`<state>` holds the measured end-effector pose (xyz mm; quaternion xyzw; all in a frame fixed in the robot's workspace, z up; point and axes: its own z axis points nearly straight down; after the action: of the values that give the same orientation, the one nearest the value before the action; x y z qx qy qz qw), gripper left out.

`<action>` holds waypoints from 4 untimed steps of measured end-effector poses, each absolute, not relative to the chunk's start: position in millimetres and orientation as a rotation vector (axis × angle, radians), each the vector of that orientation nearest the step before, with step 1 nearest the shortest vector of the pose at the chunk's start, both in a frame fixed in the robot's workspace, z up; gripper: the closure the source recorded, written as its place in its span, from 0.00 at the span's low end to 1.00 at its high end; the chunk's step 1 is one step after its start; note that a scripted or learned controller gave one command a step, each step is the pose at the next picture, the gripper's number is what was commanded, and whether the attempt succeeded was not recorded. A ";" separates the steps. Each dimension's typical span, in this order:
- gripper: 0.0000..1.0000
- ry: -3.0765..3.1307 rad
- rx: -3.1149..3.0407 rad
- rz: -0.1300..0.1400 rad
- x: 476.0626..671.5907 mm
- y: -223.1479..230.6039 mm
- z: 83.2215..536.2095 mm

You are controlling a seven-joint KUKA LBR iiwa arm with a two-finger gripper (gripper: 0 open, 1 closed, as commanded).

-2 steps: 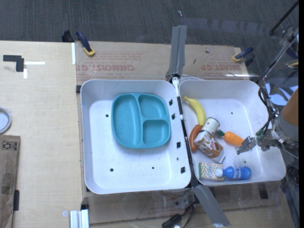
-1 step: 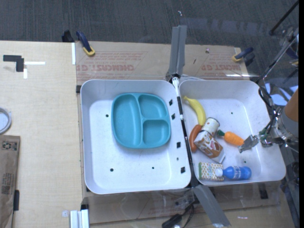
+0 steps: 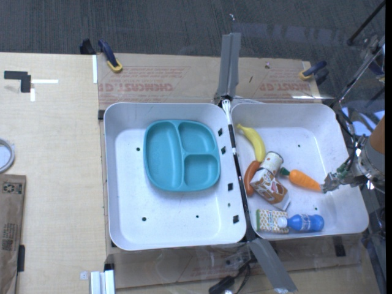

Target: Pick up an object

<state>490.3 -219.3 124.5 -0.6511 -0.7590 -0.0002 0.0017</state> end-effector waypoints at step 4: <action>1.00 -2.482 -1.929 0.000 549.6 -208.9 101.0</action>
<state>549.6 -208.9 101.0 -0.6137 -0.7895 0.0000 -0.0011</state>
